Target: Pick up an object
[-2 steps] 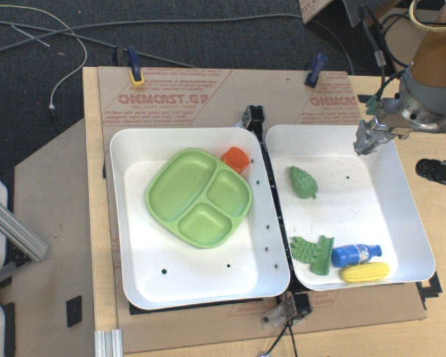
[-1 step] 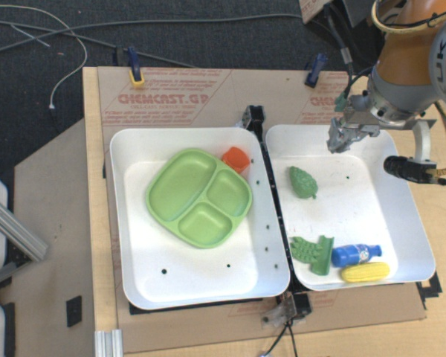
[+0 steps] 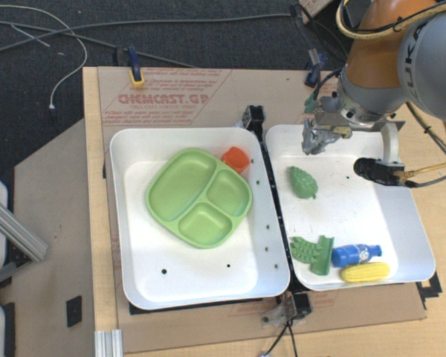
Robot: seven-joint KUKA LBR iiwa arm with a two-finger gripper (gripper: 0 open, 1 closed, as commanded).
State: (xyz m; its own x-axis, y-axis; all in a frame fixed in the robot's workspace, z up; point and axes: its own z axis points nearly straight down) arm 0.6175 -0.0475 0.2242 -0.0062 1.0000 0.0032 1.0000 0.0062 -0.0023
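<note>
The gripper (image 3: pixel 314 143) hangs over the top left part of the right bin (image 3: pixel 401 222). Its fingers look close together with nothing between them. The bumpy green toy (image 3: pixel 302 182) lies just below them (not touching), on the floor of that bin.

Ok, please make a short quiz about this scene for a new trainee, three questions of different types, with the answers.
1. True or false: the green tray lies in the right bin.
2. Which thing touches the blue bottle? A) orange toy B) yellow corn C) black clamp
3. Fill in: the end effector hangs above the ___ bin.

Key: 1 false, it lies in the left bin; 2 B; 3 right.
</note>
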